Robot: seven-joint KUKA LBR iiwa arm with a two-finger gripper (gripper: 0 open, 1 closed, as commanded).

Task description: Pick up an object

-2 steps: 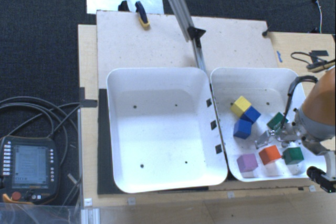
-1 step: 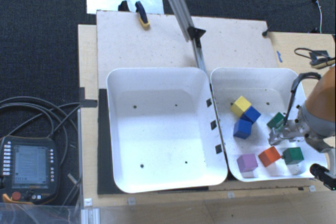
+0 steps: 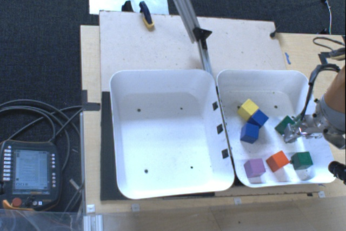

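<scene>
Currently: hand (image 3: pixel 292 133) low in right bin (image 3: pixel 270 79), touching dark green block (image 3: pixel 284 124), likely lining up a grasp; whether parted or closed, cannot tell. Orange block (image 3: pixel 278 160) just below.

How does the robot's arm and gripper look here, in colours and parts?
At the view's right edge, the arm shows as a grey rounded body. A thin dark cable loops beside it. The gripper is small, of silvery metal with dark parts.
</scene>
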